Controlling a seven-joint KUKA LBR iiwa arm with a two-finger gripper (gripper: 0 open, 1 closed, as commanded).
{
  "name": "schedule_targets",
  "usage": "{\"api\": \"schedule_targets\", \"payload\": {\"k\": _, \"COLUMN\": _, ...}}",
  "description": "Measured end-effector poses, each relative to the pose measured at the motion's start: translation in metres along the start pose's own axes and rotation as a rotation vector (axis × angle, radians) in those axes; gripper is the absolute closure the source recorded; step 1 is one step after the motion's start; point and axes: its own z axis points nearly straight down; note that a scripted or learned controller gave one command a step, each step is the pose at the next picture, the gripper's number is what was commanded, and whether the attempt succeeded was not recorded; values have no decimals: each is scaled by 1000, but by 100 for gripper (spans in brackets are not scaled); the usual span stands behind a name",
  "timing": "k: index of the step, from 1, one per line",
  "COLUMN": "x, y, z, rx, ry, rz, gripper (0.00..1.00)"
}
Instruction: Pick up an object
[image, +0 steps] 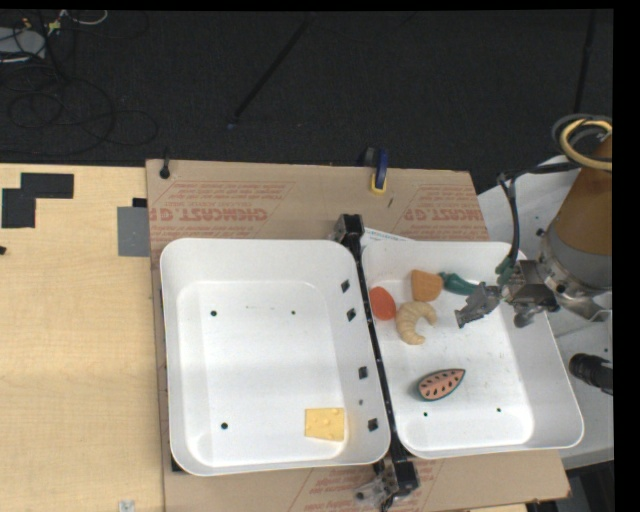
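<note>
My gripper (498, 308) hangs over the right side of the right bin (545, 425), reaching in from the right. Its two dark fingers (473, 309) stand apart, open, with nothing between them. Just left of it lie a green piece (460, 283), an orange wedge (426, 285), a pale croissant (415, 321) and a red round piece (383, 302). A watermelon slice (440, 384) lies lower in the same bin, apart from the others. A yellow cheese square (324, 424) rests near the front right corner of the left bin (190, 350).
A black clamp strip (362, 320) runs along the seam between the two bins. Both bins sit on a cardboard sheet (260, 205) with a blue clip (378, 168) at its back edge. Cables (512, 215) trail by the arm at the right.
</note>
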Motion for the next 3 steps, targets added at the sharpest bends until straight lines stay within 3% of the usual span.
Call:
{"api": "schedule_targets", "payload": {"k": 1, "x": 27, "y": -43, "z": 83, "rx": 10, "ry": 3, "rz": -1, "gripper": 0}}
{"api": "schedule_targets", "payload": {"k": 2, "x": 23, "y": -41, "z": 69, "rx": 2, "ry": 1, "rz": 6, "gripper": 100}}
{"api": "schedule_targets", "payload": {"k": 3, "x": 87, "y": -10, "z": 62, "rx": -3, "ry": 2, "rz": -6, "gripper": 100}}
